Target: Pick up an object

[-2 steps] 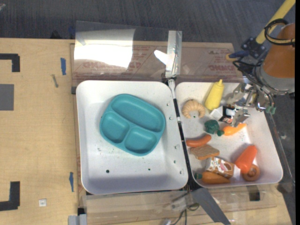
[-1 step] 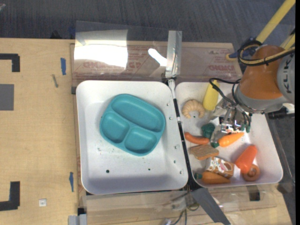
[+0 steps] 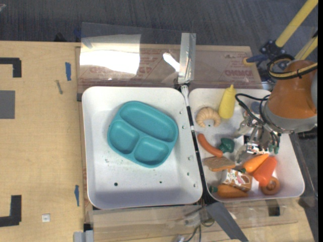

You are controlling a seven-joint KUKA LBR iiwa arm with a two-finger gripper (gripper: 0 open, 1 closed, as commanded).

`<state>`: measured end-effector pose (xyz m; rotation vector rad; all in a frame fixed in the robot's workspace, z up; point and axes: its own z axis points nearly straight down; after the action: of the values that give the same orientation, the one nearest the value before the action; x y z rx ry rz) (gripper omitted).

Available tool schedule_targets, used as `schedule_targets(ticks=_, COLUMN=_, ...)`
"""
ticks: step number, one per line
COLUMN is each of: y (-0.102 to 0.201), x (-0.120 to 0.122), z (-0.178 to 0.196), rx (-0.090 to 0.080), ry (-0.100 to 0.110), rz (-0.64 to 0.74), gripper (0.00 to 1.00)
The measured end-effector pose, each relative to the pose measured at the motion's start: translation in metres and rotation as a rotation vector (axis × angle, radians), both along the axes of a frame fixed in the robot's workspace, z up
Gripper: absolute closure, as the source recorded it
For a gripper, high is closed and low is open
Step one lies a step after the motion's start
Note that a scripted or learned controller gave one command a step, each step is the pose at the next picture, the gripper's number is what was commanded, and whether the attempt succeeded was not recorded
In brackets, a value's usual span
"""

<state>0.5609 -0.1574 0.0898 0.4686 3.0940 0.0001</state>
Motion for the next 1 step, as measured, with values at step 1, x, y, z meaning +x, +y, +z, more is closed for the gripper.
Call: schedule_targets(ticks=1, y=-0.0499, x=0.0397, z=-0.001, rx=-0.006, ry=-0.001, rz=0.335, gripper=0.0)
